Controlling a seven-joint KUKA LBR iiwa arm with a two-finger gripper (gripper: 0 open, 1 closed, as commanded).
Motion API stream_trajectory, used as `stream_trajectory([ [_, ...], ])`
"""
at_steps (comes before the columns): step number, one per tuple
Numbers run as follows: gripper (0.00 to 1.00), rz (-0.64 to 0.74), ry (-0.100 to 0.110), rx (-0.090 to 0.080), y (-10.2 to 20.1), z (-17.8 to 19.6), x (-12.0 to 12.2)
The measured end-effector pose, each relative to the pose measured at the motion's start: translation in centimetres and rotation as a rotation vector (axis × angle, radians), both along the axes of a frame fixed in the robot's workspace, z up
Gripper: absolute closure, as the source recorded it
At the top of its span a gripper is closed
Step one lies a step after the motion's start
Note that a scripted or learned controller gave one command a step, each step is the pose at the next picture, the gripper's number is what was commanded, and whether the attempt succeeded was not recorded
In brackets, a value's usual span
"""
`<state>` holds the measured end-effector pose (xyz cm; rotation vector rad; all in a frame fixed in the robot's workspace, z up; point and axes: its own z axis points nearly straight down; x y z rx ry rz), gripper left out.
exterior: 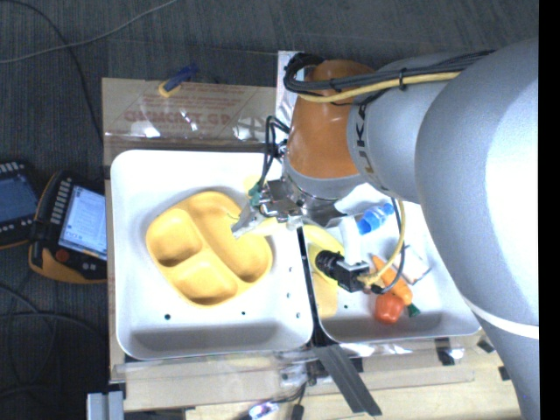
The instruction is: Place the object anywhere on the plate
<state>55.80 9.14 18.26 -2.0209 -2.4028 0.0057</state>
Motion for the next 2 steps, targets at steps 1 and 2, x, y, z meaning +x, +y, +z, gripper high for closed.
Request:
stream_trajectory([
  [1,1.00,-0.150,0.000,0.000,2.5,1.7,-2.3],
  [2,1.00,-0.115,0.003,0.000,2.3,-4.4,-6.6],
])
